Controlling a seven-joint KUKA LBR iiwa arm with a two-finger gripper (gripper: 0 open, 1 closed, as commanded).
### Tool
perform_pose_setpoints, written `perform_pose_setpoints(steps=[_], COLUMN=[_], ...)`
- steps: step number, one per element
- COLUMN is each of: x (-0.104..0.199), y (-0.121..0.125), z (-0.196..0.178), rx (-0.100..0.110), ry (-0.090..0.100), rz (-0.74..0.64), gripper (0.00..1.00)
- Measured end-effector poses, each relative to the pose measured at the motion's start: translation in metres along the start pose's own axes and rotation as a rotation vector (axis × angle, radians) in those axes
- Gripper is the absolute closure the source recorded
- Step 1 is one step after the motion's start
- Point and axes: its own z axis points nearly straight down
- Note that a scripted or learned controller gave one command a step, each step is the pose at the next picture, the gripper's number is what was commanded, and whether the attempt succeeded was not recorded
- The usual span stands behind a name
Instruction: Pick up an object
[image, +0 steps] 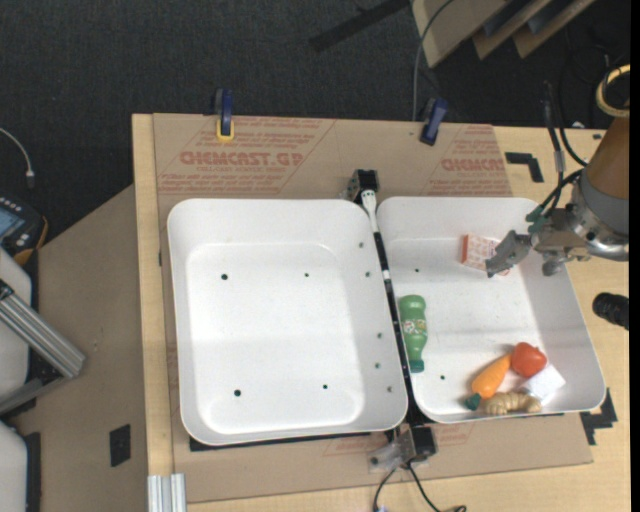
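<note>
Gripper (520, 252) at right bin's upper right, over small red-and-white packet (479, 248); one dark finger tip just beside packet's right edge. Finger state: can't tell, tips too small and dark against grey wrist. Nothing visibly between them, so no hold to claim.

Candidates, all in shallow white right bin (560, 300):
- red-and-white packet, upper middle, lying flat, nearest to tool.
- green plastic bottle (412, 331), on its side along left wall, well apart from the rest.
- orange carrot-shaped toy (490, 377), red tomato-like toy (528, 358), knobbly beige ginger-like piece (510, 404), white flat card (545, 381), bunched and touching at lower right corner.

Left white bin (280, 315) bare of objects.

Judgement: approach phase, grasp not yet made. Packet likely target. Advice for this step:
- centre over packet before descent, not at its edge.
- flat and thin, so go low, near bin floor, straddle short side.
- risk: fingers skid packet sideways or close above it.
- fallback: green bottle, isolated, rounder, across its width.
- skip corner cluster; neighbours touching, wall close.
</note>
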Motion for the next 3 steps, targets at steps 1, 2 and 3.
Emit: perform_pose_setpoints(steps=[1,2,3], x=[0.055,0.069,0.068], y=[-0.048,0.025,0.020], z=[0.123,0.027,0.033], rx=[-0.005,-0.015,-0.001], ry=[-0.006,-0.003,0.000], rz=[0.003,-0.005,0.000], gripper=[0.00,0.00,0.00])
